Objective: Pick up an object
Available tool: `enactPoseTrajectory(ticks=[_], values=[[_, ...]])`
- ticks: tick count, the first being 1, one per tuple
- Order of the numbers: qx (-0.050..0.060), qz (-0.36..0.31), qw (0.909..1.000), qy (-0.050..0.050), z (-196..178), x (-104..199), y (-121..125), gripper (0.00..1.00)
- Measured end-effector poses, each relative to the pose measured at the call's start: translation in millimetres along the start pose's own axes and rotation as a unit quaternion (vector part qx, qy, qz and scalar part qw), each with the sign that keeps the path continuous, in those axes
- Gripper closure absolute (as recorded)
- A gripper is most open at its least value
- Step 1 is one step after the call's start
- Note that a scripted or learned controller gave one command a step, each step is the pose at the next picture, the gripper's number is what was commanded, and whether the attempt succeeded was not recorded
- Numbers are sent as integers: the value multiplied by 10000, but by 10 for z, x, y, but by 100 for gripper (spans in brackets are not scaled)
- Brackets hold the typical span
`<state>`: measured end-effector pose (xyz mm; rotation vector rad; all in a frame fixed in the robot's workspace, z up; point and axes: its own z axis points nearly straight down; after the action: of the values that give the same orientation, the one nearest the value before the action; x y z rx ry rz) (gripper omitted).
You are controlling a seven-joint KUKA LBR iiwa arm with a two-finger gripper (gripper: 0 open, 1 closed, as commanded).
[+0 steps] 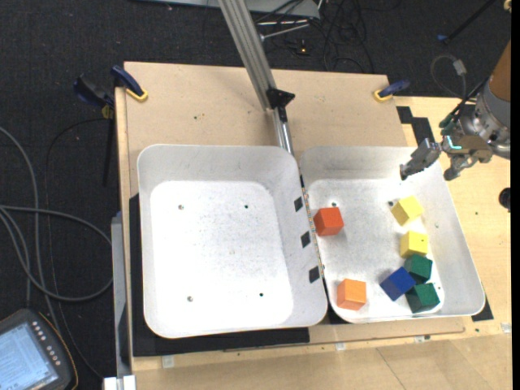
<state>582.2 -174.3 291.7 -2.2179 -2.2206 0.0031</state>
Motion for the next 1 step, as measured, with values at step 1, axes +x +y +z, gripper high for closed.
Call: enactPoseTrajectory(ticks=[1], values=[[-18, -5, 10000, -6, -20, 1, 6, 0]])
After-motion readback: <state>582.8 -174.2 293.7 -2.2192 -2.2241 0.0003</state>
